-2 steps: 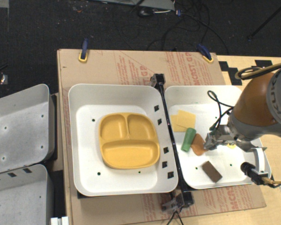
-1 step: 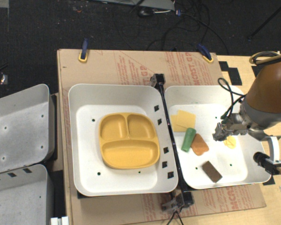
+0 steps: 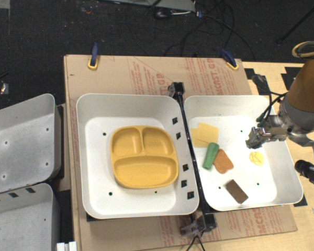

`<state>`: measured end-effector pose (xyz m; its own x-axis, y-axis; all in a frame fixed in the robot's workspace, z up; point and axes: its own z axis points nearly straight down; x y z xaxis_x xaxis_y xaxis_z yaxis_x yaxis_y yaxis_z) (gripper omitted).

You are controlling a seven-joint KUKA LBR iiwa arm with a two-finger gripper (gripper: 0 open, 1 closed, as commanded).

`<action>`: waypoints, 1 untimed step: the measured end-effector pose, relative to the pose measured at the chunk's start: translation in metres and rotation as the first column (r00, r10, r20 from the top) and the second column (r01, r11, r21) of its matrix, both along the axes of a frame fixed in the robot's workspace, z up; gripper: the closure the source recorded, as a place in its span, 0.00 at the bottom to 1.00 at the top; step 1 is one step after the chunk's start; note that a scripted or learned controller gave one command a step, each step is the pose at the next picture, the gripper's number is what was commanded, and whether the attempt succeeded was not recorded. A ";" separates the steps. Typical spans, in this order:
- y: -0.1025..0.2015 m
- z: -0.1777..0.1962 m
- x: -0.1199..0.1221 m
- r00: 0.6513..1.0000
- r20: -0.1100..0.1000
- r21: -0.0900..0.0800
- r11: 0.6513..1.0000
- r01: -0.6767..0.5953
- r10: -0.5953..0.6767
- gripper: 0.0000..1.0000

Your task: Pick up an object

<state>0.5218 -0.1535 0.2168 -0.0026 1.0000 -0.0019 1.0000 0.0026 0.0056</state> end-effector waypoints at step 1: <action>0.058 -0.002 0.022 1.000 -0.004 0.002 1.000 -0.004 0.004 1.00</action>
